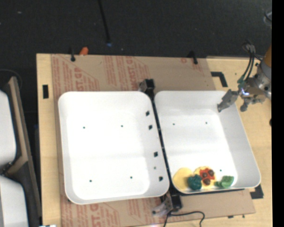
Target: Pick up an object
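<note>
Several small objects lie clustered at the near edge of the right bin (199,136): a pale yellow round piece (181,178), a teal lump (194,183), a red item with dark spots (207,173) and a green piece (225,181). My gripper (234,102) hovers at the far right corner of the right bin, well away from the cluster. Its two fingers are spread apart with nothing between them.
The left bin (109,145) sits beside the right one, joined by a black clip strip (154,126). Both rest on a cardboard sheet (109,72) over the wooden bench. White equipment (2,141) stands off the left edge.
</note>
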